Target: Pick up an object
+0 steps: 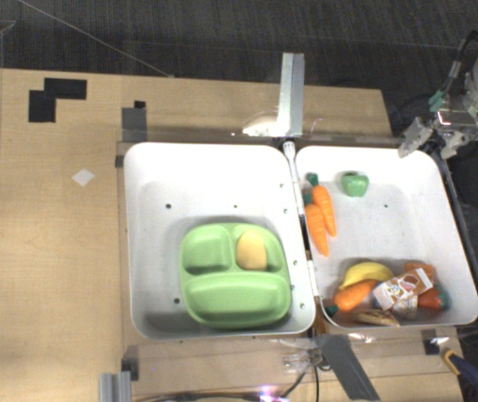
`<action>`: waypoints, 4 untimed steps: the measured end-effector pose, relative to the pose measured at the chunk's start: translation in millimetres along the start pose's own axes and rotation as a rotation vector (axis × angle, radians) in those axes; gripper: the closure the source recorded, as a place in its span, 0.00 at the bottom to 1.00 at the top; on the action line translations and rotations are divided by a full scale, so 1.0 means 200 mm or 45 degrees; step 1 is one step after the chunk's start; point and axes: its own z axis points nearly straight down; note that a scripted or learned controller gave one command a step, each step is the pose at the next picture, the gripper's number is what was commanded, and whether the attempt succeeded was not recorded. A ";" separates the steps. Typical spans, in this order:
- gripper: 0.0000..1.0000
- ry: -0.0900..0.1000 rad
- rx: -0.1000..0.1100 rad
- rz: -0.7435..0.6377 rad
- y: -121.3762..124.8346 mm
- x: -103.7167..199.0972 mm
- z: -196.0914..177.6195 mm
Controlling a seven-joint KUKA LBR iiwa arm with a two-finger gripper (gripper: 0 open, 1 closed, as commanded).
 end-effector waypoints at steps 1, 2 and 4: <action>0.00 0.001 0.001 -0.048 0.10 0.29 0.30; 0.00 0.000 -0.004 -0.271 0.08 0.46 0.77; 0.00 0.001 0.000 -0.367 -0.22 0.68 0.33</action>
